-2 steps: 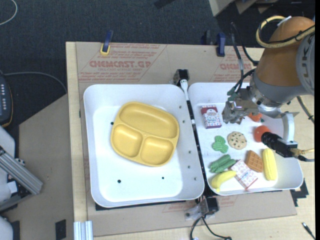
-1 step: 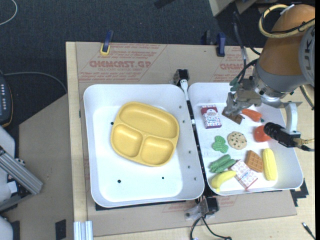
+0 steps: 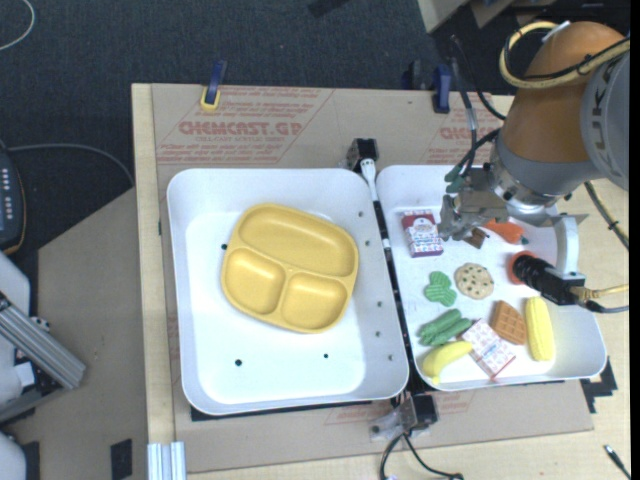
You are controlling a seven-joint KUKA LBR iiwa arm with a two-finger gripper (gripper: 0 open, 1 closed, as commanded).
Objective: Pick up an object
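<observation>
My gripper (image 3: 455, 224) hangs low over the far part of the right bin (image 3: 590, 353), under the grey and orange arm. Just left of it lies a small red and white carton (image 3: 422, 234). At its right side a small brown piece (image 3: 476, 236) and an orange carrot (image 3: 506, 232) show. Nearer the front lie a cookie (image 3: 473, 281), a green leafy toy (image 3: 438, 288), a green pea pod (image 3: 443, 326), a banana (image 3: 445, 358), a waffle (image 3: 508, 323), a corn cob (image 3: 539, 328) and a pink and white packet (image 3: 488, 349). I see nothing held.
The left bin (image 3: 190, 268) holds a yellow divided plate (image 3: 289, 266). A black clip (image 3: 362, 153) sits at the far end of the ridge between the bins. The bins rest on a brown board (image 3: 250, 118) with clamps at its far edge.
</observation>
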